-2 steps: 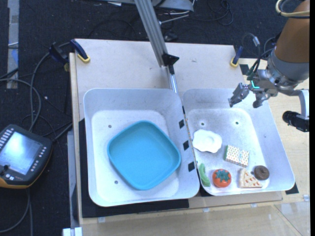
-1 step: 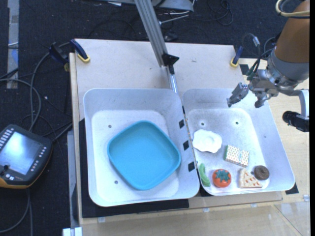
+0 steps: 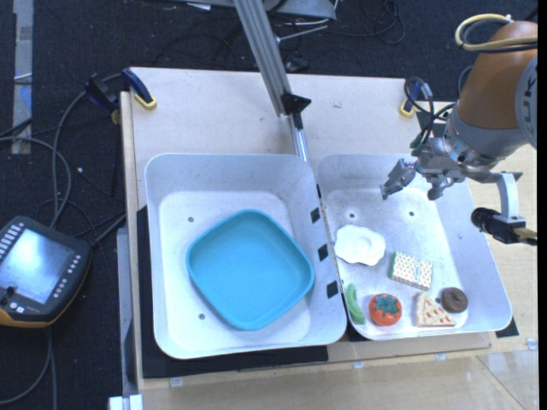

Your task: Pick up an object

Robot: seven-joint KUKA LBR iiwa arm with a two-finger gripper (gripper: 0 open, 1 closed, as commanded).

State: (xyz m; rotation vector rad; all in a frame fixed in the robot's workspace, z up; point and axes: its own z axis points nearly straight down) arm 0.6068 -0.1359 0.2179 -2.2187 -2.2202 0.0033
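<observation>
Gripper (image 3: 414,183) hangs over the far part of the right bin (image 3: 479,254), fingers spread and nothing between them; bare bin floor lies beneath. Candidate objects sit well apart from it, crowded at the near end: white piece (image 3: 360,246), checkered block (image 3: 411,270), tomato (image 3: 385,309), green strip (image 3: 350,301) against the divider wall, pizza slice (image 3: 433,313) and donut (image 3: 453,299). Left bin (image 3: 162,229) carries a blue tray (image 3: 249,268). Risks, as judged: closing at the present spot would likely catch air. Tomato, slice and donut lie near one another and near the front wall, so a descending finger may land on a neighbour or the rim and shove the target aside. The slice and white piece look flat and low; fingers may skate over them without purchase. The tomato looks round and may squirt out if squeezed off-centre. The green strip beside the wall seems to leave little room for a finger. The checkered block looks the least crowded, hence the safest choice.
</observation>
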